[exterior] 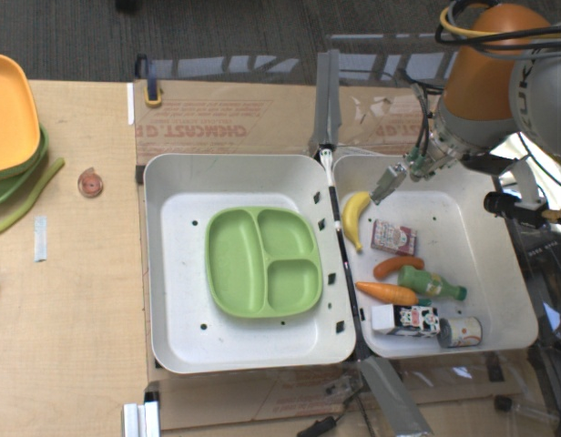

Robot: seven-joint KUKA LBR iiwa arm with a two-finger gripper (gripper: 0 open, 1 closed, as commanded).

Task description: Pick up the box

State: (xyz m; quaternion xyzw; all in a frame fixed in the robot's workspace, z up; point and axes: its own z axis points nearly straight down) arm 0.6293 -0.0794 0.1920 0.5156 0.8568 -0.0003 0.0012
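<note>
A small pink and white box (394,238) lies flat in the middle of the right bin (485,244). A black and white carton (409,319) lies on its side near that bin's front wall. My gripper (387,186) hangs over the bin's back left part, just right of the banana (354,218) and above the pink box, apart from both. Nothing shows in its grasp.
Also in the right bin are an orange carrot (386,292), a red sausage-like piece (396,266), a green bottle (432,286) and a can (460,332). The left bin (171,271) holds a green divided plate (264,261). Orange and green dishes (9,135) sit far left.
</note>
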